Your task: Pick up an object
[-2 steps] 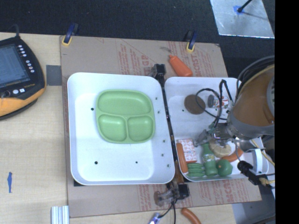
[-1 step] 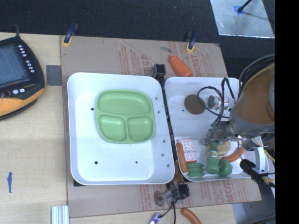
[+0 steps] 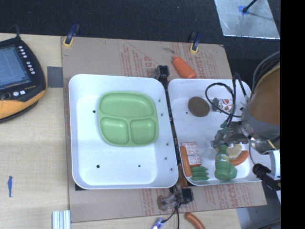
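Bench top is light wood with a brown cardboard sheet (image 3: 119,56) clamped over it; dark floor beyond. Two white bins sit side by side on the cardboard.

Left bin (image 3: 83,128): one green divided plate (image 3: 127,117), roughly centred, nothing else.

Right bin (image 3: 183,92): brown round disc (image 3: 198,106) near the upper middle, red-and-white patterned packet (image 3: 191,151) at the lower left, orange sausage-like piece (image 3: 184,161) along the left wall, dark green ridged item (image 3: 198,173) at the bottom edge, green bottle (image 3: 224,166) at the lower right, another orange piece (image 3: 239,157) just right of the bottle.

Arm comes in from the right, its grey and orange body over the right bin's far corner. Gripper (image 3: 228,138) is low in the bin, directly above the green bottle's top, apparently touching or just off it. Can't tell the finger state, too dark and cluttered there. Bottle sits on the bin floor.

Outside the bins: orange bottle-shaped item (image 3: 183,67) on the cardboard above the right bin, teach pendant (image 3: 19,78) at the far left of the bench.
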`<act>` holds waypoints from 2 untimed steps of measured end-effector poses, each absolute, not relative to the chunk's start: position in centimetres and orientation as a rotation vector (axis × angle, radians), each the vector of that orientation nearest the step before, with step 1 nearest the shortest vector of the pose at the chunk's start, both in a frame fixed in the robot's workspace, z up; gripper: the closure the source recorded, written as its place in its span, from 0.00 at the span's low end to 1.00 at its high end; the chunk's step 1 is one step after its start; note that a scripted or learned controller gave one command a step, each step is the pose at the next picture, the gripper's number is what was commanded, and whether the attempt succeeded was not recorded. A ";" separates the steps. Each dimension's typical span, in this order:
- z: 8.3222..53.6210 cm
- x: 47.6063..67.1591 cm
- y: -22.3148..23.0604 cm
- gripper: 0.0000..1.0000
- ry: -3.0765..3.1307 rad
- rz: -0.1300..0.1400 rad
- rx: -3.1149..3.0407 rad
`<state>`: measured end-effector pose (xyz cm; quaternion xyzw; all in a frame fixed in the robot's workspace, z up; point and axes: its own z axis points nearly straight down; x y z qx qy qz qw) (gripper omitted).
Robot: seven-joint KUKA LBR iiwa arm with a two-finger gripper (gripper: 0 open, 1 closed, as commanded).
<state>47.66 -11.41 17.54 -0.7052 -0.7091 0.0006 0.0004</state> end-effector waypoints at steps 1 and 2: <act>20.1 61.2 -6.8 1.00 -2.225 0.002 -2.215; 25.4 57.1 -1.4 1.00 -2.225 0.003 -2.214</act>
